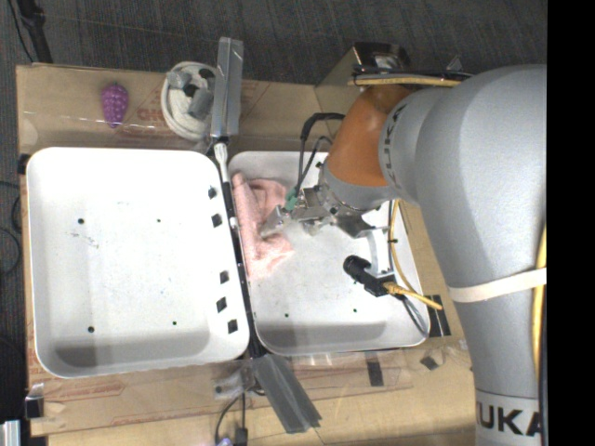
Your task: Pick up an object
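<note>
1 gripper (282,216) sits on the pink cloth (259,226) in the right bin (316,328); finger state apparently unreadable.

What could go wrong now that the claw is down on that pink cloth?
The pink cloth is soft and crumpled, so the claw might pinch only a fold and let it slip on lifting. The cloth also lies right against the right bin's left wall by the divider, so the claw could bump it. The loose black and yellow cable hanging near the wrist might snag.
</note>
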